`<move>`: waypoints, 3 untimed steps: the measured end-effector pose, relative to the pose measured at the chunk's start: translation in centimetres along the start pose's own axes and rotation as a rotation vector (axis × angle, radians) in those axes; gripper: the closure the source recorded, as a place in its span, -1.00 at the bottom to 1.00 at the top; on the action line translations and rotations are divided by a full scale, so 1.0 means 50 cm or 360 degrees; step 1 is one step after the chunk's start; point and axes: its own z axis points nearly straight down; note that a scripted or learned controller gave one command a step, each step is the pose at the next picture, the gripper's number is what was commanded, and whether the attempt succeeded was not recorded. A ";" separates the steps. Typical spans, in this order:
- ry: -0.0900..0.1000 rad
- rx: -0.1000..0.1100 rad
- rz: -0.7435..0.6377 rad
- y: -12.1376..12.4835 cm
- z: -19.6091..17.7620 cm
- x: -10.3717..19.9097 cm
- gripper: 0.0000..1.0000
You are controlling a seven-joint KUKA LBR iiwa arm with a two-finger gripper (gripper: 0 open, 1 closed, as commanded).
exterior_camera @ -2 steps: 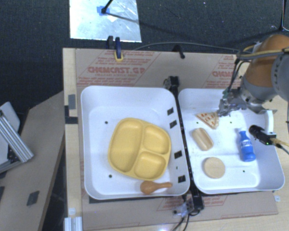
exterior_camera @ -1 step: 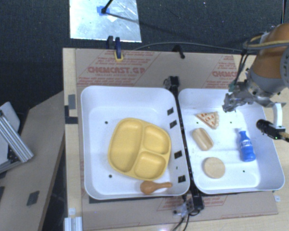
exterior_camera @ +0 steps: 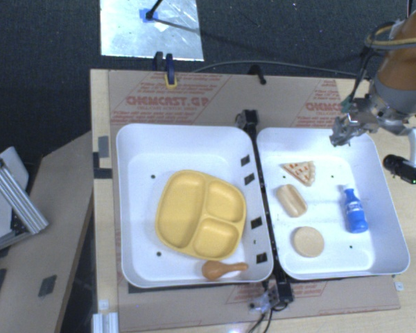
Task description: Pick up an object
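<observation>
The hand (exterior_camera: pixel 341 136) hangs over the right bin's (exterior_camera: pixel 385 186) far rim; whether it is spread or pinched I cannot tell. In that bin lie a pizza slice (exterior_camera: pixel 299 172), nearest the hand, a hot dog (exterior_camera: pixel 291 200), a cookie (exterior_camera: pixel 308 242) and a blue bottle (exterior_camera: pixel 354 211). The arm (exterior_camera: pixel 402 68) slants in from beyond the rim.

We see our arm (exterior_camera: pixel 401 61) entering from right, orange band above wrist, wrist angled down-left; our gripper (exterior_camera: pixel 341 136) low, pointing down, hanging free
</observation>
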 end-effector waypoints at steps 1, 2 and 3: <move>0.0002 0.0009 0.0001 0.002 -0.011 0.000 1.00; 0.0005 0.0012 -0.0003 -0.020 -0.029 0.093 1.00; 0.0005 0.0014 -0.0005 -0.040 -0.011 0.196 1.00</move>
